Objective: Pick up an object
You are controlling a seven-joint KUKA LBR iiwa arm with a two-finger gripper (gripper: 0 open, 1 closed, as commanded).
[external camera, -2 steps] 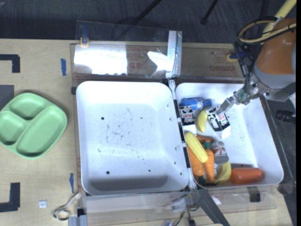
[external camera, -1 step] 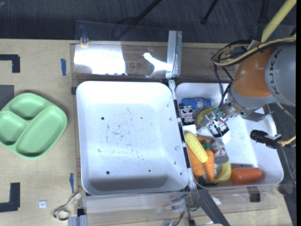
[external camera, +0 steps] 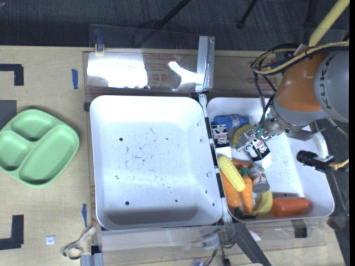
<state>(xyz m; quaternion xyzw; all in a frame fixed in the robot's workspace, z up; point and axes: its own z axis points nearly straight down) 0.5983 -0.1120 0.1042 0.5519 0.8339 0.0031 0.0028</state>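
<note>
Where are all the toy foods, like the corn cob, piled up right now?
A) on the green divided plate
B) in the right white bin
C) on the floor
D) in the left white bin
B: the corn cob lies with the other items in the right white bin, under the gripper.

The wooden bench (external camera: pixel 39 68) carries two white bins (external camera: pixel 105 112) side by side, a green divided plate (external camera: pixel 36 147) at its left, and what may be scissors (external camera: pixel 75 247) near the front edge.
</note>
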